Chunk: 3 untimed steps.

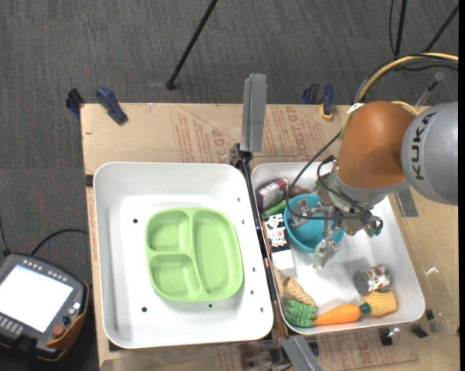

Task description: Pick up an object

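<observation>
The right bin [406,265] holds several objects. A blue bowl [303,230] sits near its left middle, and my gripper [325,247] hangs over the bowl's right rim, under the orange band of the arm. Behind the bowl lies a dark purple can [273,189]. A black-and-white card [276,232] rests against the bin's left wall. Along the front lie a carrot [339,314], a corn cob [381,304], a small printed can [371,278], a green toy [299,312] and a tan piece [296,289]. Nothing shows in the gripper's hold.
The left bin [117,207] carries a green divided plate [194,253]. A grey post [253,118] stands behind the wall between the bins. A handheld pendant [33,300] lies on the floor at the lower left. Clamps grip the bench's back edge.
</observation>
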Available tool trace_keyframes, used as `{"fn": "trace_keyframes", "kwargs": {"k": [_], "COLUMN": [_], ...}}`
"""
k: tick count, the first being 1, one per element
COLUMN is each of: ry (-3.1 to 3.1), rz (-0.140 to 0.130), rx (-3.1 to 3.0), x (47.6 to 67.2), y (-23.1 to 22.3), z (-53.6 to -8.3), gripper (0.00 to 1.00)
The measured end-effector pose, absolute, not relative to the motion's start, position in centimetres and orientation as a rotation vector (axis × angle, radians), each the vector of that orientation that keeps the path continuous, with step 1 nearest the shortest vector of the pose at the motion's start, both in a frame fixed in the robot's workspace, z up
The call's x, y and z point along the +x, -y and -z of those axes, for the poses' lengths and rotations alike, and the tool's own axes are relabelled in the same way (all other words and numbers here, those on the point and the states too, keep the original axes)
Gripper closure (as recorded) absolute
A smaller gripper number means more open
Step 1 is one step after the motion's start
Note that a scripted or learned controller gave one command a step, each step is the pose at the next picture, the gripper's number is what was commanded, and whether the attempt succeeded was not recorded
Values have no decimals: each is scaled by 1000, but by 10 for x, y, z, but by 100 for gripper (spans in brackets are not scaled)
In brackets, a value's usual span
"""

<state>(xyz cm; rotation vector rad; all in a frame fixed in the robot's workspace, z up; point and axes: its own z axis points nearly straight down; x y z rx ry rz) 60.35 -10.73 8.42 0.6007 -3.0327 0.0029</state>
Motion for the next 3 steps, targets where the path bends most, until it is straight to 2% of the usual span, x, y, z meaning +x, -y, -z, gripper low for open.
{"fn": "trace_keyframes", "kwargs": {"k": [1, 2, 3], "ry": [3105, 3104, 3114], "rz": [-18, -29, -20], "rx": [497, 501, 389], "x": [547, 572, 586], "y": [101, 98, 98], "z": [-90, -90, -89], "gripper": [0, 0, 0]}}
